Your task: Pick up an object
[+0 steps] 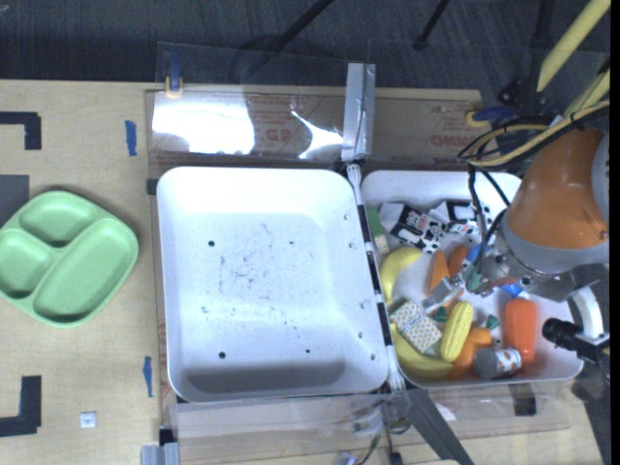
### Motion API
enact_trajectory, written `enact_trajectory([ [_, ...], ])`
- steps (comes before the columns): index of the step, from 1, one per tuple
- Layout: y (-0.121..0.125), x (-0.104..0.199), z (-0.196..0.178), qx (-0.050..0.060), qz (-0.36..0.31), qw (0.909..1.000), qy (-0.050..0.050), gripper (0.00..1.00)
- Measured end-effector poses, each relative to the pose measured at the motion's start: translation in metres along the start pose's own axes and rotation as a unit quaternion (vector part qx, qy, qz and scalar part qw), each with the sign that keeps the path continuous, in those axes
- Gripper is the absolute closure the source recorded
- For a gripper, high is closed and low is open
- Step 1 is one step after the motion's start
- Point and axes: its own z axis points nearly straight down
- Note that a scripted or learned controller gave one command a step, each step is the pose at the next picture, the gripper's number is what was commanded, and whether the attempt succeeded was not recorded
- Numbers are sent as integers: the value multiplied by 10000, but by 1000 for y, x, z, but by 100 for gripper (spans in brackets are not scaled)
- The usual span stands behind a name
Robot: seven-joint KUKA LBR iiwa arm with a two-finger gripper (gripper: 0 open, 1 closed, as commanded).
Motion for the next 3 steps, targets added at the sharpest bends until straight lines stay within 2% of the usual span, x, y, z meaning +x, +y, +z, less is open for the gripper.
enact_trajectory([
  [1, 38, -28, 54, -29, -516, 9987, -20, 0],
  [2, 39, -29, 44, -50, -501, 9987, -39, 100],
  [3, 50, -35, -107, -8, -1576, 9875, -14, 100],
])
